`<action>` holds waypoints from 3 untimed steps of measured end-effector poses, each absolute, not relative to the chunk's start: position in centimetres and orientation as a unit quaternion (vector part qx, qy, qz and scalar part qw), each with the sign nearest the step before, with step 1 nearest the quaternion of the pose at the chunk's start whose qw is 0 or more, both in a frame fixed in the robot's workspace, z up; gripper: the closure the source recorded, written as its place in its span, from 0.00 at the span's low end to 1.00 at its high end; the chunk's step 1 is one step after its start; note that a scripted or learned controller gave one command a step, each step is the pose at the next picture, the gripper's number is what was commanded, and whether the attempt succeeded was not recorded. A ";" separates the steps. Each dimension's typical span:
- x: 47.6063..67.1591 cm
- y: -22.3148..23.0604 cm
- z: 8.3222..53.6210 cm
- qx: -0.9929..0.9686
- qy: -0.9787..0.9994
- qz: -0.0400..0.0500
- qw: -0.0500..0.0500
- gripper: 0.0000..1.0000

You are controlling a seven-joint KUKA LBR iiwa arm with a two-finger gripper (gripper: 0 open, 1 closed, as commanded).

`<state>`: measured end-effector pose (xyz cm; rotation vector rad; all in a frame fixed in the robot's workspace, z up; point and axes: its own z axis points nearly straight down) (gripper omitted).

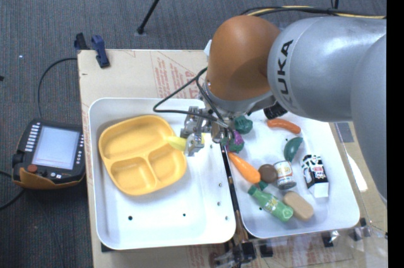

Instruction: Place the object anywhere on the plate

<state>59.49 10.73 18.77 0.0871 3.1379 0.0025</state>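
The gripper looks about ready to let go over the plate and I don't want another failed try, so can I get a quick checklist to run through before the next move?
1. Object between the fingers: a small yellow object shows at the gripper, but whether it is clamped: cannot tell.
2. Gripper over the yellow plate: it sits at the plate's right edge, barely over it: not ok.
3. Plate sits flat in the left bin: ok.
4. Plate compartments free to receive the object: ok.
5. Other toys, such as the carrot and green bottle, lie in the right bin, off the drop path: ok.
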 end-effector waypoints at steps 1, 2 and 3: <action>58.7 19.1 19.4 0.162 0.987 0.001 0.000 1.00; 57.0 24.3 24.5 0.065 0.998 0.002 0.002 1.00; 52.3 24.8 26.5 -0.082 0.997 0.001 0.000 1.00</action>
